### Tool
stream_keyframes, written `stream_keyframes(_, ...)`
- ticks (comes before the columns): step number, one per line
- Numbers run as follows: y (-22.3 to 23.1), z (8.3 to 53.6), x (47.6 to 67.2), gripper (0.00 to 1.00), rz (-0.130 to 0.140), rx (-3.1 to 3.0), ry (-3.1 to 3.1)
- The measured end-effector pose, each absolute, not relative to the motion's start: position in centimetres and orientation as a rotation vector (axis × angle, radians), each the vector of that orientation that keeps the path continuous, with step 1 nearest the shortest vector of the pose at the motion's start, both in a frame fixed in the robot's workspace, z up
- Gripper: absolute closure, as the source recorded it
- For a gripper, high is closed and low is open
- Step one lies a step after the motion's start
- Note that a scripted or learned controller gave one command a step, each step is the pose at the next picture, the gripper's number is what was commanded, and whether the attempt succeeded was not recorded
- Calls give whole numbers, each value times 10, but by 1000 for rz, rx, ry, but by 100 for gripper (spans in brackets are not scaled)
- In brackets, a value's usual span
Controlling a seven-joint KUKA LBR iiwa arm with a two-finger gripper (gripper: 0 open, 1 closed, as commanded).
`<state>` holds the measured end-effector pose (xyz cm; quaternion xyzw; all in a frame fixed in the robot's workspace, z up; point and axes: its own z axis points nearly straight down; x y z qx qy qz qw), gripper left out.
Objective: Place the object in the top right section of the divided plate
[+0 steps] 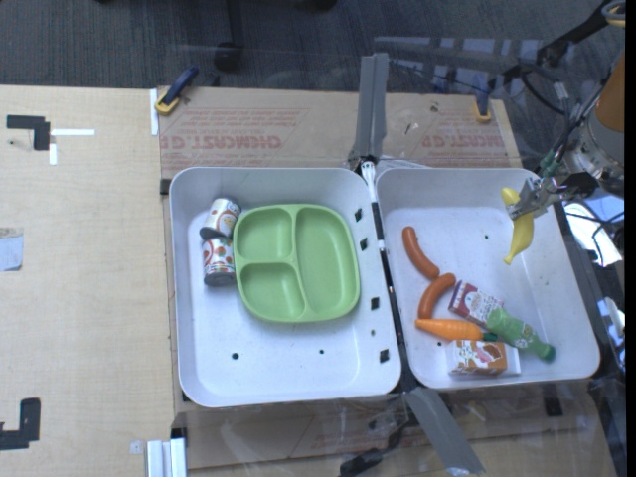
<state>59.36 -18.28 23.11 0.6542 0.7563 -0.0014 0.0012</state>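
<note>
Two-finger pincer (533, 198) over the far right part of the right bin (467, 192), closed on the top end of a yellow banana (519, 233), fruit hanging from the fingers, tilted, lower tip pointing down and slightly left, seemingly lifted off the bin floor, though contact not certain from this slant

Well left of the pincer, across the divider between bins, in the left bin (288, 371): a green divided plate (297, 262), three sections, all bare green. Just beyond the plate's left rim, farther still from the pincer: two small cans (220, 240) lying touching each other, one white-and-red, the other paler

Below-left of the pincer, in the same right bin: two orange-red sausages (420, 251), one above the other, near but apart. Lower again, an orange carrot (449, 329) lying crosswise, touching a small red-and-white carton (474, 300); a green bottle (517, 333) slanted across that carton, cap end toward the bin's lower right corner. Under the carrot's right end, another orange-and-white packet (482, 358)

Banana well apart from the plate, on the opposite side of the divider from it
</note>
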Motion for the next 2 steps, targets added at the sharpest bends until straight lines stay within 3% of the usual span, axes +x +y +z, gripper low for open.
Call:
stream_keyframes(1, -106, 220, 635, 100, -2, 2080, 2354)
stream_keyframes(2, -29, 308, 625, 100, -3, 2061, 2371)
